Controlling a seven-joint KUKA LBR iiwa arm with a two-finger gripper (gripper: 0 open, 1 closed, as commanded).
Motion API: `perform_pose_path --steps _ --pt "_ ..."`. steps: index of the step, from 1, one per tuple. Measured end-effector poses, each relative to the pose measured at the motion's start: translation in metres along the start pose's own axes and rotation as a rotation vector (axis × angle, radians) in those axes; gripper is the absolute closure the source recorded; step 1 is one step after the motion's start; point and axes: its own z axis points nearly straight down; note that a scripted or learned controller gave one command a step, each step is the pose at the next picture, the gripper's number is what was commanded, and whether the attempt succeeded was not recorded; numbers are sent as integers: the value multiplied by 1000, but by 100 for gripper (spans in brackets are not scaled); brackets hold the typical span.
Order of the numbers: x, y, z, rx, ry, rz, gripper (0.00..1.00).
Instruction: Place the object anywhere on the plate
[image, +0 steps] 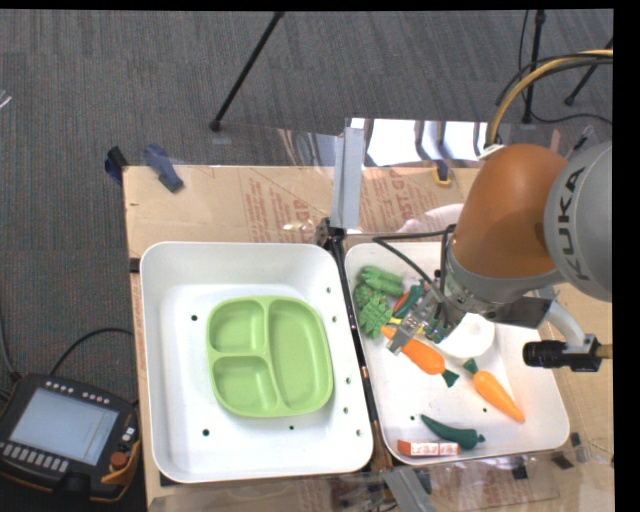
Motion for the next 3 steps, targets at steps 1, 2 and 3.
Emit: perform_pose_path --steps 1,2,3 --pt "49 56 19 1 2 -108 100" --pt "78 121 1 -2 -2 133 100" --pt "78 121 1 -1 -2 132 0"
